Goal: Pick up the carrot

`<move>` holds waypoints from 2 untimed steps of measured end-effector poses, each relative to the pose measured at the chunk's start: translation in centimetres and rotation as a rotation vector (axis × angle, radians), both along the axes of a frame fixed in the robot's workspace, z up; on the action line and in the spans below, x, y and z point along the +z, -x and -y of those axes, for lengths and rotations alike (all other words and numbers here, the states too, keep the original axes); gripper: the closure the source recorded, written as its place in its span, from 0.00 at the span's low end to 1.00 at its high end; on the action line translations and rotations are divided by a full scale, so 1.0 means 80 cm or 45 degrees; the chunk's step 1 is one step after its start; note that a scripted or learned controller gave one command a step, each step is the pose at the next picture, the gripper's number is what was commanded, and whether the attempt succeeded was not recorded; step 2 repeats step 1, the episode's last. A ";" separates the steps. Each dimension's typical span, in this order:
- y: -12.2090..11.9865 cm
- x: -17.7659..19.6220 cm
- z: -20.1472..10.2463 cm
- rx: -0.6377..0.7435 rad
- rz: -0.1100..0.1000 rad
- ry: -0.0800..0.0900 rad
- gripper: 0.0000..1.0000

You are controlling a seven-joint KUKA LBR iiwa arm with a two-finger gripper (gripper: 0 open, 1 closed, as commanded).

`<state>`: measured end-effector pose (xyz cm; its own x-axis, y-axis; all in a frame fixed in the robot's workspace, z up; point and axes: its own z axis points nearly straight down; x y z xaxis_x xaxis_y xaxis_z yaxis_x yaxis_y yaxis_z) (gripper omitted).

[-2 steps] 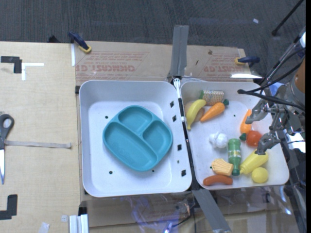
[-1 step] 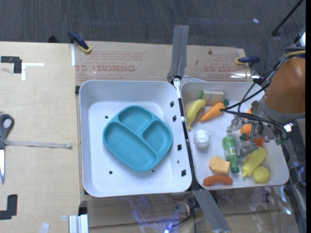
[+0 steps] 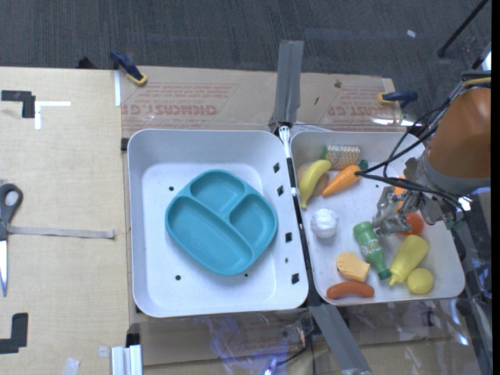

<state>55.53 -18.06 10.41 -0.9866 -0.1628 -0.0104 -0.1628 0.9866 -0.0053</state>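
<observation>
Orange and tapering, the carrot lies in the far part of the right bin, its thick end pointing right and far, its tip toward the near left. Just left of it, almost touching, is a yellow banana, and just beyond it a small corn cob sits against the far wall. The claw hangs over the right side of the same bin, well to the right and near side of the carrot; whether it is open or closed cannot be told, and nothing is seen held in it. A red-orange item shows just beside the claw, partly hidden by it. Dark cables run from the arm across the bin, ending near the carrot's thick end. Nearer in the bin lie a white cupcake-like piece, a green bottle, a yellow bottle, a lemon, a cheese wedge and a sausage. In the left bin rests a blue 3-section plate. Scissors lie on the table at far left.
</observation>
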 end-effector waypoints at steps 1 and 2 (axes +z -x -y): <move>-0.016 0.070 -0.076 -0.114 -0.006 -0.006 1.00; -0.016 0.070 -0.076 -0.114 -0.006 -0.006 1.00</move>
